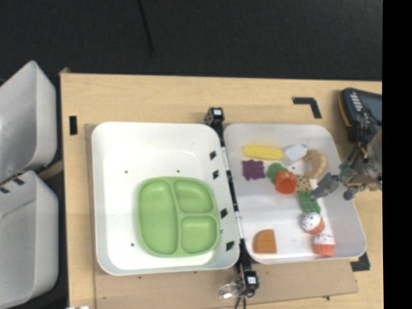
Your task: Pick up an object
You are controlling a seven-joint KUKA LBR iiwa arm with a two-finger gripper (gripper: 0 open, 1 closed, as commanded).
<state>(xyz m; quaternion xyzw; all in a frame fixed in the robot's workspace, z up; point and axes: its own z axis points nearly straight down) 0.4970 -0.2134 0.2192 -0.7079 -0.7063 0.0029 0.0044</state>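
Observation:
My gripper [338,188] hangs low over the right edge of the right bin [347,237], reaching in from the right. Its two grey fingers [326,184] stand apart, open, with nothing between them. The left fingertip is just right of a green toy [309,202] and a tan speckled piece [302,184]. Close by lie a red-and-green vegetable [283,180], a tan ring [315,164], a white piece [295,152], a yellow corn cob [262,152] and a purple piece [253,169].
Nearer the front of the right bin lie two small white-and-red balls [311,223] [324,244] and an orange bread slice [264,241]. The left bin [116,153] holds a green divided plate [177,217]. A raised divider [226,185] separates the bins.

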